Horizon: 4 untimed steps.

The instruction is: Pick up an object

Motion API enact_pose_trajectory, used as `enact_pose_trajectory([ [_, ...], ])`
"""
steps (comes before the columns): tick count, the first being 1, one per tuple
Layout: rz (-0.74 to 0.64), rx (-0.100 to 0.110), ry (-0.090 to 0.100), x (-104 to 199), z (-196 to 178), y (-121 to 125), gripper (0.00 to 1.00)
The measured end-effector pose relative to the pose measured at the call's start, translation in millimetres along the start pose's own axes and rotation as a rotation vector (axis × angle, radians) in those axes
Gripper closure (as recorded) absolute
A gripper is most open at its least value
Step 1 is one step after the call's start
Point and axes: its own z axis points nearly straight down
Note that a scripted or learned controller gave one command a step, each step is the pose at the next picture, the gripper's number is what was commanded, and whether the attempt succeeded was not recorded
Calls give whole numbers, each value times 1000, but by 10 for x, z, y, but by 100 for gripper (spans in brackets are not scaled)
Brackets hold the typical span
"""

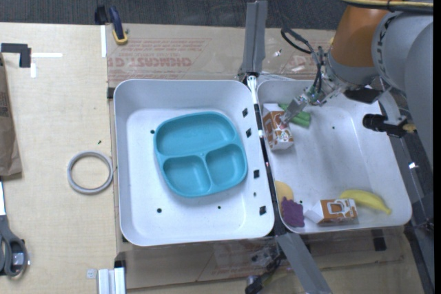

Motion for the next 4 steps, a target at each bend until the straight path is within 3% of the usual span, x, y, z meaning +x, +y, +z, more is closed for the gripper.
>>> enact_pose_trajectory([
  [1, 176, 0, -4, -52, 58, 45, 0],
  [2, 176, -1, -5, -51, 58, 48, 0],
  [3, 173, -3, -7, -55, -27, 59, 100],
  [4, 173, -3, -7, -53, -26, 60, 0],
])
